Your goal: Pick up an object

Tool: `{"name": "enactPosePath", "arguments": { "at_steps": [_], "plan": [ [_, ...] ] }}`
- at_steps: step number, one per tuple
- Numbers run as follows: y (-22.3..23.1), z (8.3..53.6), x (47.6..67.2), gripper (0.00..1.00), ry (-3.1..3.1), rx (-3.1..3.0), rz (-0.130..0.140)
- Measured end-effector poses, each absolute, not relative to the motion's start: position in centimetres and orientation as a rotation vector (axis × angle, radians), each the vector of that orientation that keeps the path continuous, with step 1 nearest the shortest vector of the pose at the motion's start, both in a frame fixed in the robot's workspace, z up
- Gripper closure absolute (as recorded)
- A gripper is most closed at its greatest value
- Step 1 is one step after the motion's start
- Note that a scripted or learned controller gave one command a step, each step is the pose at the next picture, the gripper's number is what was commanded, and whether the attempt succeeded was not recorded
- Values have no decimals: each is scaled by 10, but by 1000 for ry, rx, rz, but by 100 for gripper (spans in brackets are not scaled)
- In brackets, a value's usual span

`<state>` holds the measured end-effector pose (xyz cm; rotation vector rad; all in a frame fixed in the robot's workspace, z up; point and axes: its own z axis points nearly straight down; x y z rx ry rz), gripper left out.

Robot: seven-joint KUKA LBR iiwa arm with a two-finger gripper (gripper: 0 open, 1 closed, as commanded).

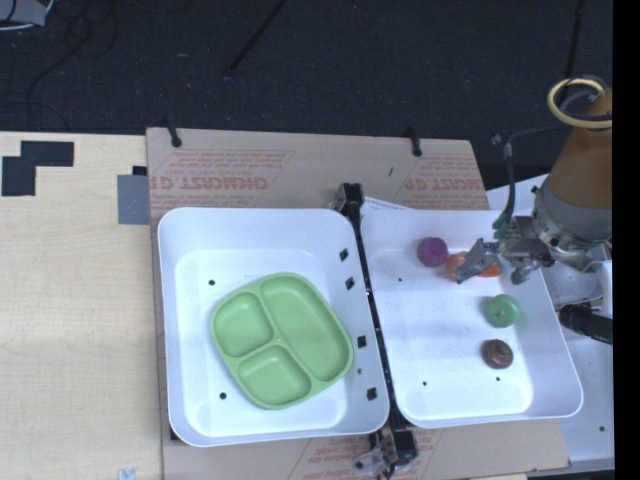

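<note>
— Largest first? Light wooden surface [70, 318], carrying a cardboard sheet [300, 173] and two shallow white bins side by side.

— And the bins? Left bin [190, 243] holding a green divided plate [280, 340], three compartments, lying flat and turned at a slant. Right bin [450, 388] holding four small things, all toward its far and right part.

— The arm? Grey, with an orange band [590, 163], reaching in from the right over the right bin's far right corner.

— The tool? Down at [487, 258], low over the bin floor, just beside an orange piece [458, 263]. Impossible to tell whether open or closed, or whether touching the orange piece; too small and dark there.

— Remaining things, by size? Purple ball [433, 251], just left of the orange piece, near the far wall. Green round object [502, 311], below the tool, apart from it. Brown round object [497, 353], nearer still, just below the green one. None visibly gripped.
</note>
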<state>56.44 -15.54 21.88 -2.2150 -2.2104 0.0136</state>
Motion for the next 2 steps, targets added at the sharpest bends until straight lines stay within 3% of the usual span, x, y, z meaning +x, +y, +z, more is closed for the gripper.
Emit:
{"name": "enactPosePath", "arguments": {
  "at_steps": [1, 2],
  "plan": [
    [-156, 226, 567, 0, -2219, -2220, 2],
    [-152, 164, 573, 0, -2217, -2216, 7]
  ]
}}
